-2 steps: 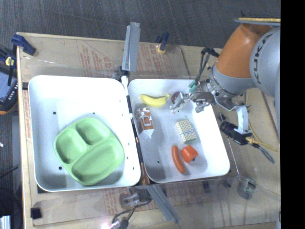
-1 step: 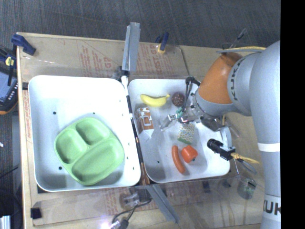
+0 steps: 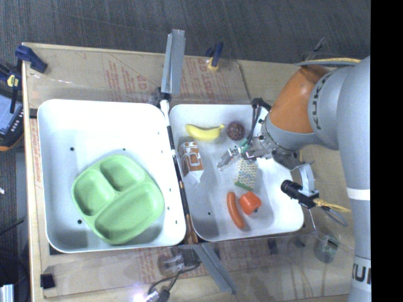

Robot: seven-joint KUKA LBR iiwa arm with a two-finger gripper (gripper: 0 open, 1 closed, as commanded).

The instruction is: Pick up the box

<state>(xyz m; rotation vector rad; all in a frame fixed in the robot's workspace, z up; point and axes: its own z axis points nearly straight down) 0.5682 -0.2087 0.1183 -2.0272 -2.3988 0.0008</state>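
Box [image 3: 191, 156] hard against left wall of right bin [image 3: 208, 231]; banana [image 3: 204, 131] just behind; bare floor to its right.

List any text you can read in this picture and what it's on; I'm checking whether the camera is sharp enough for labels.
"KU": large letters at the base of the arm, cut off by the frame's lower edge.
Box in the right bin: brown printed face, too blurred to read.
Packet beside the hand: patterned print, too small to read.
Cardboard under the bins: faint reddish markings, unreadable.
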